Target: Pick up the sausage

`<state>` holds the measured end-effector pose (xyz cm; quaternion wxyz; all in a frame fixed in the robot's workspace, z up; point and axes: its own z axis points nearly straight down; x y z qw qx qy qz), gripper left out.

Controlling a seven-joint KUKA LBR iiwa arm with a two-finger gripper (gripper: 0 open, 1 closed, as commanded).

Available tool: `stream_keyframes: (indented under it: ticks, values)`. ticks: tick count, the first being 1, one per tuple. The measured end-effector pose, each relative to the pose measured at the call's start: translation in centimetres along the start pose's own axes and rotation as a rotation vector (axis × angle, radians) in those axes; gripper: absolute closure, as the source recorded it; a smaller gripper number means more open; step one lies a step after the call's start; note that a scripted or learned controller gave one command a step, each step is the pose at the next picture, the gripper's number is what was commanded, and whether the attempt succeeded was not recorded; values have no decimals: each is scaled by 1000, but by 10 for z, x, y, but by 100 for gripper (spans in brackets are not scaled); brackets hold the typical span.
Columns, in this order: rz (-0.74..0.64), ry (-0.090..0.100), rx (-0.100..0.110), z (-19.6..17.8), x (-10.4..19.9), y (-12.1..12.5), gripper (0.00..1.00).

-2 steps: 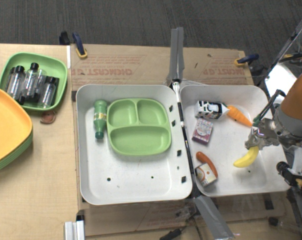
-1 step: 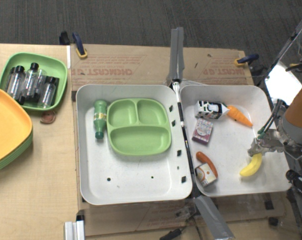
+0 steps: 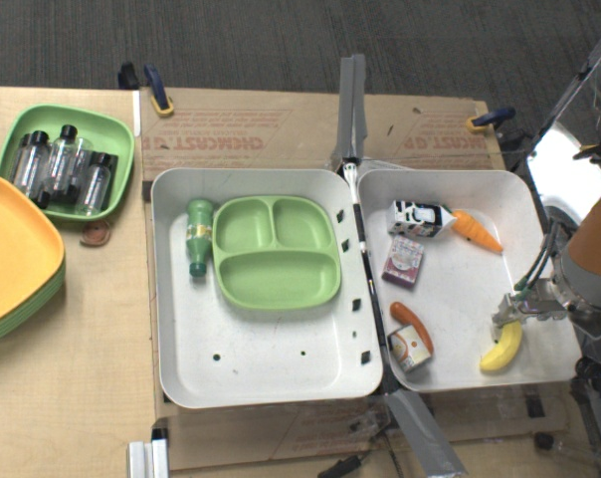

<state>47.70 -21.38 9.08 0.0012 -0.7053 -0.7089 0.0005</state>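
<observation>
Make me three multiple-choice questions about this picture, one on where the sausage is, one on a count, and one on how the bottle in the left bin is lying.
1. Where is the sausage?
A. On the green plate
B. In the right bin, near its left wall
C. On the wooden bench

2. How many compartments does the green plate have?
A. Two
B. Three
C. Five

3. How does the green bottle stand?
A. Lying on its side beside the plate
B. Upright on the plate
C. Held in the claw

Answers: 1 B, it lies in the right bin beside a small box. 2 B, two small sections above one long one. 3 A, it lies flat on the left bin floor, left of the plate.
</observation>
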Motion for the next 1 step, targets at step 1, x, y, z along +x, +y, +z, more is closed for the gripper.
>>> stream_keyframes:
  ticks: [1]
  values:
    - [194, -2, -2, -50, -7, 0, 100]
